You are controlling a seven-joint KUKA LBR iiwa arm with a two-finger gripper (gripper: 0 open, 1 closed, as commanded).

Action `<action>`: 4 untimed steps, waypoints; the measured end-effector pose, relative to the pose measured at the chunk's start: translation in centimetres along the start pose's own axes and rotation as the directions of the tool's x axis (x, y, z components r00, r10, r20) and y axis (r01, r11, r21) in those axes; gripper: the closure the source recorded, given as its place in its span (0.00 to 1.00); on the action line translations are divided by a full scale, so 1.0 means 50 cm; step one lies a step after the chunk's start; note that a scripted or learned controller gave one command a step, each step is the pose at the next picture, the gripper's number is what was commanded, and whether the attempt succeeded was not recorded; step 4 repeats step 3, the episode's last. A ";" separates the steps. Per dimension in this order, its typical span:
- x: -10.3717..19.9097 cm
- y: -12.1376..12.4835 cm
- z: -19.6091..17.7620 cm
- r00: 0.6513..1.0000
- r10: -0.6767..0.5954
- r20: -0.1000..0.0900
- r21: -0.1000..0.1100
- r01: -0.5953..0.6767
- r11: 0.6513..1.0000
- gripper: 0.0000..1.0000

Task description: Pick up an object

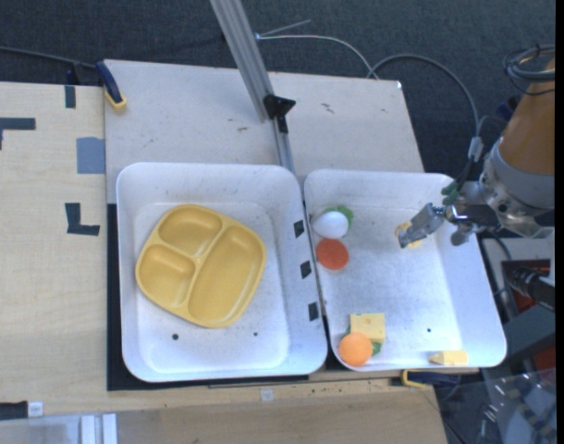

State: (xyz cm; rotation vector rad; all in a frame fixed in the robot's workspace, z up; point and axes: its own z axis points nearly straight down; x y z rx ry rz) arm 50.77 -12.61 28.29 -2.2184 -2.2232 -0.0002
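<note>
Over the right bin (467, 276), gripper (428, 227) hangs near the right wall, fingers parted around nothing, white ball (331, 223) well left.

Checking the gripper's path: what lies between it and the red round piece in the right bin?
In the camera view, only bare bin floor lies between the gripper and the red round piece.

The right bin's (467, 276) middle lies bare. A white ball (331, 222) and red disc (333, 254) crowd its left wall; a yellow block (367, 326) and orange ball (356, 349) its near-left corner.
</note>
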 end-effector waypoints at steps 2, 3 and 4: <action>0.117 0.217 0.115 1.000 -0.004 0.001 0.002 0.004 1.000 1.00; 0.278 0.160 0.195 1.000 -0.006 -0.002 0.007 0.006 1.000 1.00; 0.278 0.160 0.195 1.000 -0.006 -0.002 0.007 0.006 1.000 1.00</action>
